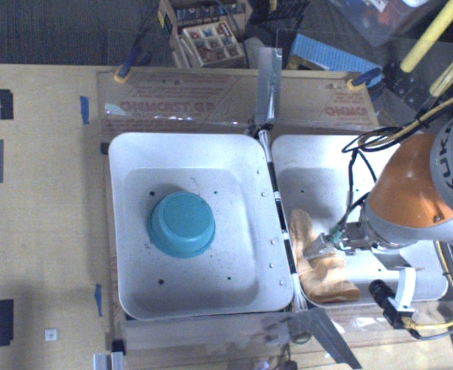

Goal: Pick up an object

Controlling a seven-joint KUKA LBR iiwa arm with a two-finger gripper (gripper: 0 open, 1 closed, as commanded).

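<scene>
Camera view: tan, crumpled soft object beneath end effector, right bin

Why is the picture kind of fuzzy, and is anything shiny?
In the camera view, everything looks a bit soft; the gripper over the tan thing is blurry. The left bin is bright white with gentle shading at its walls. The blue bowl casts a faint shadow. The plastic sheet shows pale glare.
</scene>
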